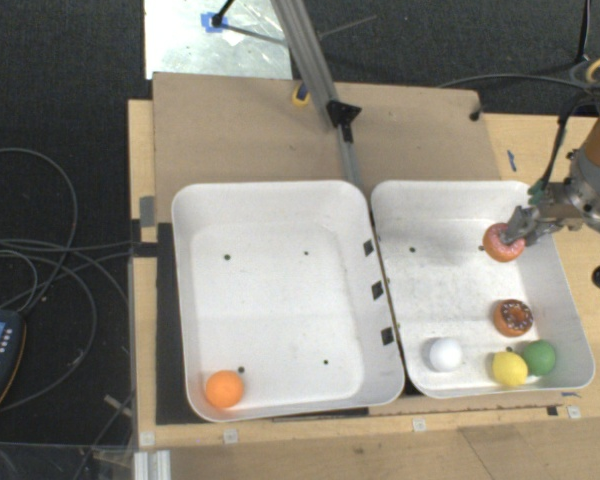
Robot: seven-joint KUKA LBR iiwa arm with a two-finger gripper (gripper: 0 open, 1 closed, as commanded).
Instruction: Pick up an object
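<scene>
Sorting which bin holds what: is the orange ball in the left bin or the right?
In the left bin: the orange ball rests on its floor at the near left corner.

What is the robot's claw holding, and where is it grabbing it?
The gripper is down on the pink frosted doughnut, at its upper right edge, but whether it really holds it cannot be told.

Pink doughnut point(500, 244) partly behind the claw point(521, 230); arm point(595, 173) cut off at right edge.

The gripper point(517, 230) touches a pink donut point(501, 244) in the right bin point(450, 218).
</scene>
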